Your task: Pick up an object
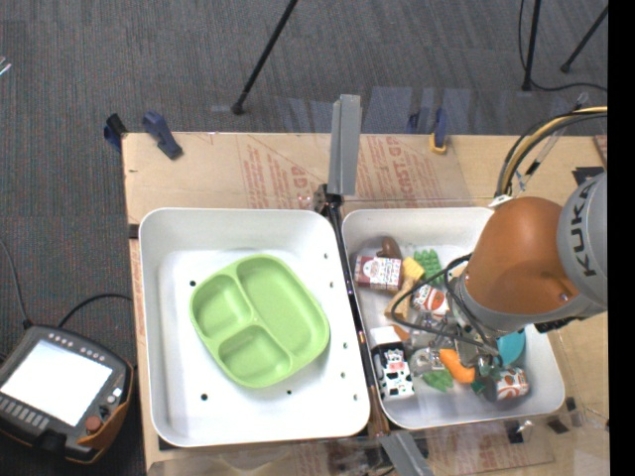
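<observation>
We see our arm (521,266) bent low over the right bin (551,390), where small toys (397,373) lie ready for picking; beside that bin, a green plate (260,317) rests apart.

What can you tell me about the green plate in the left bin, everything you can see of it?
The green plate is a light lime green divided tray, plastic by its look, with rounded corners and three compartments: one large and two smaller. It lies flat and right side up on the floor of the left bin, roughly centred and turned at an angle to the bin's walls. Its compartments hold nothing. Only the bin floor touches it; the gripper is over at the right bin.
</observation>
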`<action>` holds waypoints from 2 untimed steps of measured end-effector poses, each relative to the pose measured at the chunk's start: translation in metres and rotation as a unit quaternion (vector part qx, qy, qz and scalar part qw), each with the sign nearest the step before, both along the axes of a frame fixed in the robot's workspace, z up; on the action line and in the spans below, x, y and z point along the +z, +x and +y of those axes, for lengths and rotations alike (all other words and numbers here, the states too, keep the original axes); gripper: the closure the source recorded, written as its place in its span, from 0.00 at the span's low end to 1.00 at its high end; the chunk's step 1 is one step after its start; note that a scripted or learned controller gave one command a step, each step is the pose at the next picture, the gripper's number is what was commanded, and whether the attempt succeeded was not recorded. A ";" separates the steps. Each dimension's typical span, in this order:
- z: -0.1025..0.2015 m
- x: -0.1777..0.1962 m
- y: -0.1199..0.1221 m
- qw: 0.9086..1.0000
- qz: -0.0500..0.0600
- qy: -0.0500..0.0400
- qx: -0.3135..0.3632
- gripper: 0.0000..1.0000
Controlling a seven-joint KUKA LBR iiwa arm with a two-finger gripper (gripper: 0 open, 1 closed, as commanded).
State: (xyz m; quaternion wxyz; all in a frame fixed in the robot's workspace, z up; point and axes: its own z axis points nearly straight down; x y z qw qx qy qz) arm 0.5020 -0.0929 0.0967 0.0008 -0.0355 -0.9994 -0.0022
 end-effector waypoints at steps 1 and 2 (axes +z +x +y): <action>0.060 0.141 0.002 1.000 -0.008 -0.002 0.016 1.00; -0.038 0.062 -0.025 0.965 0.000 0.000 0.264 1.00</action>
